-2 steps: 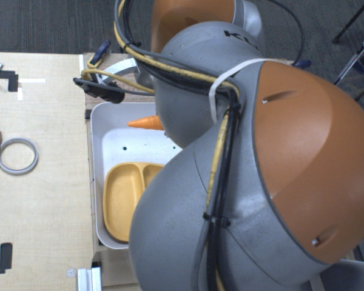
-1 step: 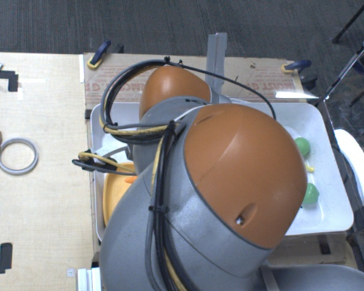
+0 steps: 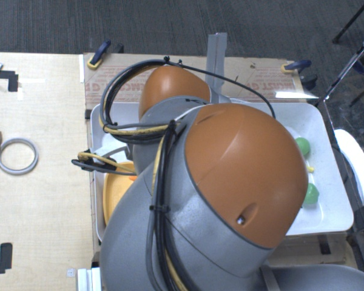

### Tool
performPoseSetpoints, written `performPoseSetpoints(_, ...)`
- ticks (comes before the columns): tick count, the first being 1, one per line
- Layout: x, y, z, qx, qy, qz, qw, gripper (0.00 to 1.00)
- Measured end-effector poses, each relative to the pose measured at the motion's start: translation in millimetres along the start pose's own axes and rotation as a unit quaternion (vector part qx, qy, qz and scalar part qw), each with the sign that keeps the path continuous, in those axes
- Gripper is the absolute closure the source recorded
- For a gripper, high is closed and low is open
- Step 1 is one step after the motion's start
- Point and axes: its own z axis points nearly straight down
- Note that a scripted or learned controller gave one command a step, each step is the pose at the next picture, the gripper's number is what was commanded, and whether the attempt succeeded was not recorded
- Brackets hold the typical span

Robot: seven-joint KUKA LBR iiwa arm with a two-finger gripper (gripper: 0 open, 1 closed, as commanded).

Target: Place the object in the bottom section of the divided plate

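Observation:
The grey arm (image 3: pixel 200 223) with its large orange joint covers (image 3: pixel 242 174) looms over both bins and hides most of them. At the left bin's (image 3: pixel 96 132) near side, a slice of a yellow-orange plate (image 3: pixel 117 194) peeks out from under the arm; its sections are hidden. Two green round objects (image 3: pixel 302 145) (image 3: pixel 310 194) and a small yellow piece (image 3: pixel 310 170) lie at the right side of the right bin (image 3: pixel 318 117).
Black and yellow cables (image 3: pixel 109 102) loop off the arm over the left bin's far edge. A tape roll (image 3: pixel 17 155) lies on the wooden bench at the left. Blue clamps (image 3: pixel 100 52) (image 3: pixel 297 66) sit at the cardboard's back corners.

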Motion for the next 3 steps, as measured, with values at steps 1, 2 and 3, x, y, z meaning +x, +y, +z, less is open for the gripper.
performPoseSetpoints(1,0,0,-9,0.000,-0.002,-0.002,1.0000,1.00)
performPoseSetpoints(2,27,5,-136,0.001,0.000,-0.007,1.0000,1.00)
performPoseSetpoints(3,76,15,-193,0.002,0.000,-0.027,0.9996,1.00)
